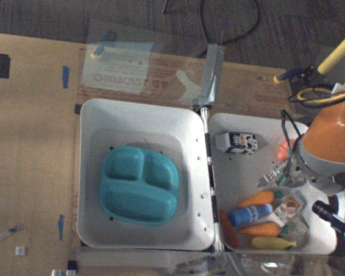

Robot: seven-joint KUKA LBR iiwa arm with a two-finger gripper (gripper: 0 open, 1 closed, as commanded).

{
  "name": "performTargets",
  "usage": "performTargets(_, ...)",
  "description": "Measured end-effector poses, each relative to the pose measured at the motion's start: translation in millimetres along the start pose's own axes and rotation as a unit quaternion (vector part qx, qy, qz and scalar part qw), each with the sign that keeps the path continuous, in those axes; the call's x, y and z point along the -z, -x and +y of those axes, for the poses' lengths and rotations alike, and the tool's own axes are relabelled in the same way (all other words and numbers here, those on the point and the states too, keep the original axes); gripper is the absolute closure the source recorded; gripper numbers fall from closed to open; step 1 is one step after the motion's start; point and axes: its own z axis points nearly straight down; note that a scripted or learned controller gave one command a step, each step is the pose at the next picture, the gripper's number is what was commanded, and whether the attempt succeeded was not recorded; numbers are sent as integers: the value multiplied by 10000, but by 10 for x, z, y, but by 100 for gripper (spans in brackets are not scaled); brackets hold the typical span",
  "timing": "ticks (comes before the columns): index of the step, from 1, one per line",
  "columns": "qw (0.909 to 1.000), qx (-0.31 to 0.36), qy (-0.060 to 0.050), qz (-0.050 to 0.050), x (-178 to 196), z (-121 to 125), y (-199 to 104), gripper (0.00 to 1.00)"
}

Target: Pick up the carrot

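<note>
Orange carrot (256,199) sits in the right bin (317,244), lying at a slant just above the blue bottle (249,215), which I'll use as the landmark. A second orange piece (261,229), also carrot-like, lies just below the bottle, with a yellow banana-shaped toy (273,243) below that, and a red-orange piece (227,227) to the bottle's lower left against the bin wall. Right of the bottle are two small printed packets (289,210), touching or nearly so. Well above the bottle, near the far wall, a small black-and-white carton (239,142) lies on its side. Things are heaped loosely, so the carrot has neighbours on its lower side and open floor on its upper side; my read is that's the easier side to come in from. Tool (279,176) hangs just up and right of the carrot, under the orange band of the arm (332,136), apparently lined up for a descent. Can't tell how far open it is; the wrist blocks the view, and nothing visibly sits in it. Left bin (101,120), well left of the bottle, holds a teal divided plate (138,185). Both bins rest on the brown tabletop (24,149). Judging by this, pick not yet made.
</note>
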Motion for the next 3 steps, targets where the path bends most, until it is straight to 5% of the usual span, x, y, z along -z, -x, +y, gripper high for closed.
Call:
performTargets(1, 10000, -4, -3, 2, -2, -6, 3, 0)
performTargets(2, 9999, 163, -21, 17, -107, -289, -463, 0)
performTargets(3, 9999, 128, 7, -3, 5, -288, -434, 100)
